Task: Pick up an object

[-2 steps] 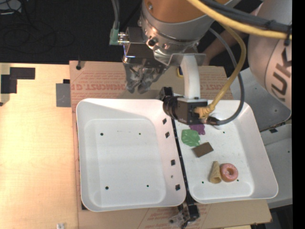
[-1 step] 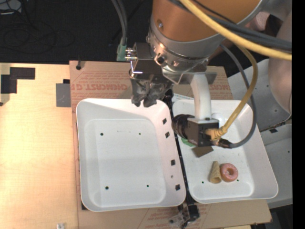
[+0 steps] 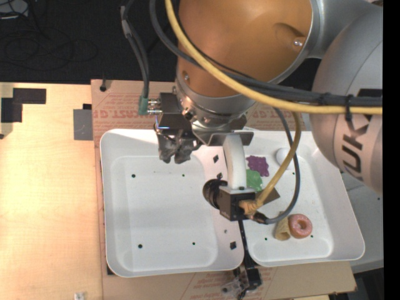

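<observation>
objects for picking: all lie in the right bin (image 3: 350,242), none between the gripper's fingers.
purple piece (image 3: 257,164): a small lumpy purple thing near the right bin's upper left part, just right of the arm's white link.
green piece (image 3: 254,179): directly below the purple piece and touching or nearly touching it, partly hidden behind the white link.
pink ring (image 3: 300,226): a doughnut-like ring in the lower middle of the right bin, well apart from the purple and green pieces.
tan piece (image 3: 283,230): pale yellow, pressed against the pink ring's left side.
white piece (image 3: 283,155): small and round, near the right bin's upper edge; hard to tell from the bin's floor.
gripper (image 3: 174,153): dark, hanging over the upper right part of the left bin (image 3: 119,230), close to its back wall; its fingers sit close together, narrow, with nothing seen between them.
arm: the large orange-and-grey body fills the top of the view; a yellow cable (image 3: 275,183) and black cables loop down to a black fitting (image 3: 228,200) over the divide between the bins.
left bin: white floor with small dark dots.
tabletop (image 3: 44,192): light wood at the left; brown cardboard (image 3: 125,108) lies under both bins.
</observation>
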`<state>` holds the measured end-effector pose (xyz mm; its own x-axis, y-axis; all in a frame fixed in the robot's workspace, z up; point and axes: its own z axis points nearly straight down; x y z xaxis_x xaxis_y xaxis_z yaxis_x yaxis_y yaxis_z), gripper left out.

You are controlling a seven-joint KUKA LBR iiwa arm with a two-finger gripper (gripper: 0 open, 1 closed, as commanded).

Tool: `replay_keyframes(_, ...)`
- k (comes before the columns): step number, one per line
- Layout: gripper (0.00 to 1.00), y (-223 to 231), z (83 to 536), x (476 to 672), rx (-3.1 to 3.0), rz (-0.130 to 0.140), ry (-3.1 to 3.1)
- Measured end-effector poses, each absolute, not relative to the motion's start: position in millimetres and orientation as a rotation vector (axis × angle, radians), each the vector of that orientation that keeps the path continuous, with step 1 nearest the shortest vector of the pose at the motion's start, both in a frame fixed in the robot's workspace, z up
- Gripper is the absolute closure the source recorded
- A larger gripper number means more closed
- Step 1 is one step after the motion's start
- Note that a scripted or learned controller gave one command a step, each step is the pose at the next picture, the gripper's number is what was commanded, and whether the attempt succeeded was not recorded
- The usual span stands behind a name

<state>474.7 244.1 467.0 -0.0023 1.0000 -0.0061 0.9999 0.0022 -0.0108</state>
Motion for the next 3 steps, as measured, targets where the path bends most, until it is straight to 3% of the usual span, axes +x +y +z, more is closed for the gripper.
replay_keyframes(1, 1.00, 219.0, 293.0, 473.1, -2.219, 0.034, -2.214)
replay_keyframes(2, 1.00, 234.1, 459.9, 476.7, -2.221, -0.022, -2.227)
replay_keyframes(3, 1.00, 210.3, 287.1, 473.1, -2.219, 0.033, -2.214)
